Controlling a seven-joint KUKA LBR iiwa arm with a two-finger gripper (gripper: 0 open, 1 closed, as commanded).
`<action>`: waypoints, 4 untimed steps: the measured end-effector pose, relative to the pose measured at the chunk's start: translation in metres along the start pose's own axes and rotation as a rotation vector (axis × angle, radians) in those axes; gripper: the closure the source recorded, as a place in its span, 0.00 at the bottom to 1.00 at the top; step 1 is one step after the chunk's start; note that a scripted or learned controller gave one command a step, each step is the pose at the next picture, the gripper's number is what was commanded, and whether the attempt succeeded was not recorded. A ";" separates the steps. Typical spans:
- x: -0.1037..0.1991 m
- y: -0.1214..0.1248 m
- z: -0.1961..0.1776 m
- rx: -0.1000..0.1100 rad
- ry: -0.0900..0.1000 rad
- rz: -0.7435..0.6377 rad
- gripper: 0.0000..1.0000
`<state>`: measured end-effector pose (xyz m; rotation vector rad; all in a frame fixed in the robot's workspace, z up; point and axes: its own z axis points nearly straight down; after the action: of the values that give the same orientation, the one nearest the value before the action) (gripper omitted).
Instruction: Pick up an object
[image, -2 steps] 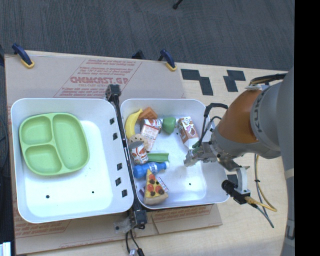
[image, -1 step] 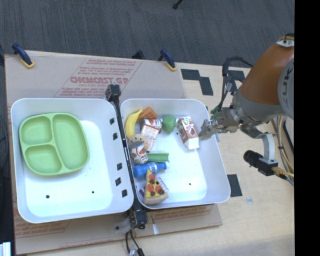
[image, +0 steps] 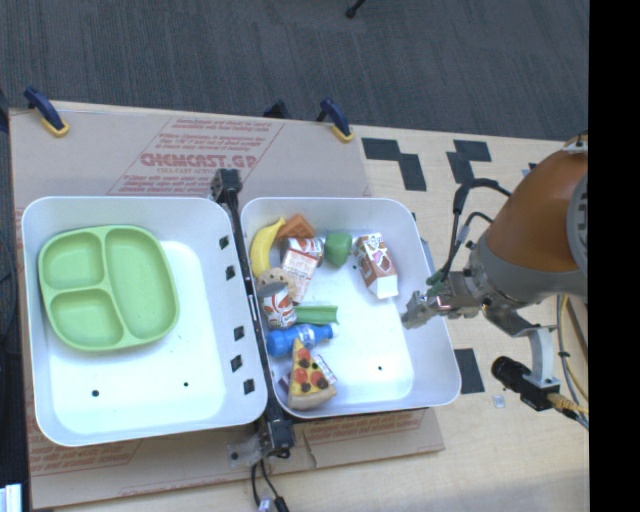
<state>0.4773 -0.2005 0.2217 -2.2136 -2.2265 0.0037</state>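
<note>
Nearest the camera, a cardboard sheet (image: 230, 440) pokes out from under the near edge of two white bins; on its far part, beyond the bins, red print reads "CHEMCAST GP" above smaller lines too fine to read.

Going left to right, the left bin (image: 130, 400) holds a green divided plate (image: 108, 287) in its far-left part. The right bin (image: 400, 385) carries the clutter along its left and far sides: a toy pizza slice (image: 310, 377) nearest, a blue piece (image: 282, 343) and a green piece (image: 315, 314) just beyond it, a small can (image: 276, 300), a banana (image: 264, 247), a red-and-white carton (image: 301, 262) with unreadable print, a green round fruit (image: 338, 247), and a brown-and-white carton (image: 376, 265) farthest right.

The pincer (image: 418, 312) hangs over the right bin's right rim, at the end of the grey arm with its orange band (image: 540, 215). Whether it is wide or narrow I cannot tell; nothing is seen in it. The brown-and-white carton lies just left and slightly beyond it, apart from it; the other objects lie further left.
</note>
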 end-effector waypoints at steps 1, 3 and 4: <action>-0.011 -0.001 -0.044 -0.003 -0.001 0.001 1.00; -0.011 -0.001 -0.031 -0.003 0.000 0.001 1.00; -0.010 -0.001 -0.005 0.001 0.001 -0.001 1.00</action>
<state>0.4763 -0.2106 0.2267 -2.2119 -2.2270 0.0036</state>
